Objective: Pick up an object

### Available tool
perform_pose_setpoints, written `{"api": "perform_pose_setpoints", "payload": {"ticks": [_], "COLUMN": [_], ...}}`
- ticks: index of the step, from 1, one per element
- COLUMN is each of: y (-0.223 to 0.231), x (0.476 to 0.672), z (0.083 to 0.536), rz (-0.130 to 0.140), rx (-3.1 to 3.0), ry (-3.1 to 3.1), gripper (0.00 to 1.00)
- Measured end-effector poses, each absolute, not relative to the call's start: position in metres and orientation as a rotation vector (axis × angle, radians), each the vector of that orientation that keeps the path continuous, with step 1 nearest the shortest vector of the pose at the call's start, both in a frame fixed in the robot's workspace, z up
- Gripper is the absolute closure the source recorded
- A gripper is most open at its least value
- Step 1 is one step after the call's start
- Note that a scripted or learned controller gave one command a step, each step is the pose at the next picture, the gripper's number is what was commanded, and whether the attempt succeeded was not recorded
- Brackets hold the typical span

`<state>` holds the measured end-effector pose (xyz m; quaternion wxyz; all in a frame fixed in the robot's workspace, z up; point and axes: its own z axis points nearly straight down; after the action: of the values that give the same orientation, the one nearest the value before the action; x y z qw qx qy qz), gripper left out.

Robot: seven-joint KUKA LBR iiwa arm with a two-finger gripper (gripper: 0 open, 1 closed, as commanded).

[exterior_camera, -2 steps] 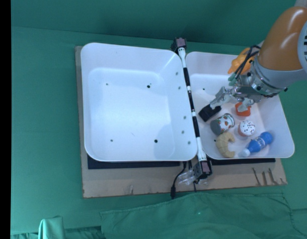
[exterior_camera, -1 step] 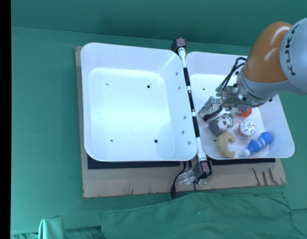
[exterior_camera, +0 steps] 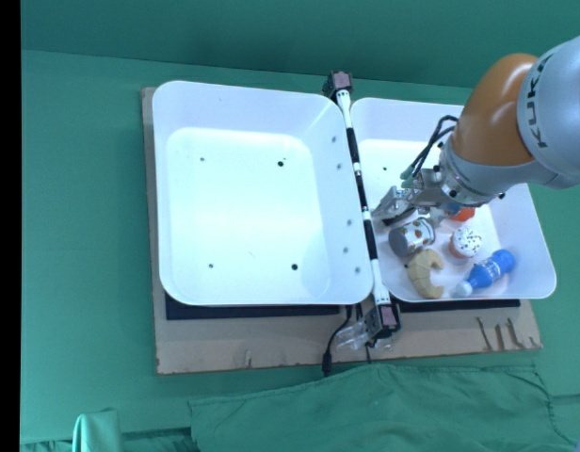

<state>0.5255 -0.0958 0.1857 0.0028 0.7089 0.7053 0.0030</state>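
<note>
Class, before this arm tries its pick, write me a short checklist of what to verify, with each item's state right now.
1. Objects in the right bin: ok, croissant, blue bottle, grey cup, spotted ball.
2. Gripper over that bin: ok, above the grey cup.
3. Fingers open or shut: cannot tell.
4. Object held: cannot tell.
5. Spacing for a clean grasp: not ok, objects crowd together.
</note>
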Motion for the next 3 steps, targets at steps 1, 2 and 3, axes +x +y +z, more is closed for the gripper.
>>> {"api": "perform_pose_setpoints", "payload": {"ticks": [1, 2, 3], "y": [-0.097, -0.106, -0.116], "x": [0.529, 0.537, 0.543], "z": [0.197, 0.248, 0.297], "rz": [0.019, 0.002, 0.003], "rx": [2.217, 2.222, 2.221], "ry": [2.200, 2.214, 2.213], "gripper": [1.00, 1.00, 1.00]}}
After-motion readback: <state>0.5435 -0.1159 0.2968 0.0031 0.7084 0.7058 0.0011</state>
